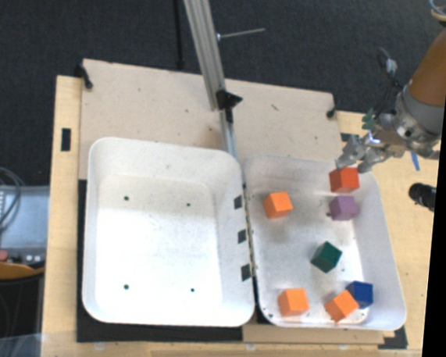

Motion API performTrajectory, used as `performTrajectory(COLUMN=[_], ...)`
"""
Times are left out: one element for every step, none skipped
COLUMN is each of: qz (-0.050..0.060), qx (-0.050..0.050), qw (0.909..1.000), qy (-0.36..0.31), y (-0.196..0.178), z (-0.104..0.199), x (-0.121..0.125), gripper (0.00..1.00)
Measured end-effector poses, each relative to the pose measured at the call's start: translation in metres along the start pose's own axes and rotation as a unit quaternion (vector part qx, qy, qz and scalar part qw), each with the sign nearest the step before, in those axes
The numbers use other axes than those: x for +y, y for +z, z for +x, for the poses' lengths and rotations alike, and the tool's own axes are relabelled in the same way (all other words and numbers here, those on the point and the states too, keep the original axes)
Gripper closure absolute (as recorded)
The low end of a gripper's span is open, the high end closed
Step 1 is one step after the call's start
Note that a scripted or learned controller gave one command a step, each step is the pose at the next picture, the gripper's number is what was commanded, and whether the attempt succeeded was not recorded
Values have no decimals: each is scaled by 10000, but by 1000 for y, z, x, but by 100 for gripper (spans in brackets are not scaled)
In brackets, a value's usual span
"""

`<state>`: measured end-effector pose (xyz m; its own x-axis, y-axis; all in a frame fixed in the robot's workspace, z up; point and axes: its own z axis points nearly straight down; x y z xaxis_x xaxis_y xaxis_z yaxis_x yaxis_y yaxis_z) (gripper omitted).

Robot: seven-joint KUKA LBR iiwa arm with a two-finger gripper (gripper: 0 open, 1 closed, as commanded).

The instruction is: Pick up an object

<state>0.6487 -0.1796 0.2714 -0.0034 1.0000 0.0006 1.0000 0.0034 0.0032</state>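
Approach seems the step in hand: in the camera view the gripper (358,157) hangs over the far right corner of the right bin (384,252), just above a red cube (344,179), and how far it is open I cannot tell, nor whether it has hold of the cube. The red cube sits near the bin's far wall, with a purple cube (343,207) just beside it on the near side. By my reading the next move calls for a straight descent and a close on the red cube without nudging the purple one. Other things lie apart: an orange cube (278,204) mid-bin, a green cube (327,257), two more orange cubes (293,301) and a blue cube (360,292) along the near wall. The left bin (95,201) stands alongside on the desk (68,112).
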Motion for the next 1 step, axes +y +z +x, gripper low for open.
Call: performTrajectory(qz=[19], qx=[3], qw=[10000], qy=[-17], y=[-2], z=[58], x=[-6], gripper=[100])
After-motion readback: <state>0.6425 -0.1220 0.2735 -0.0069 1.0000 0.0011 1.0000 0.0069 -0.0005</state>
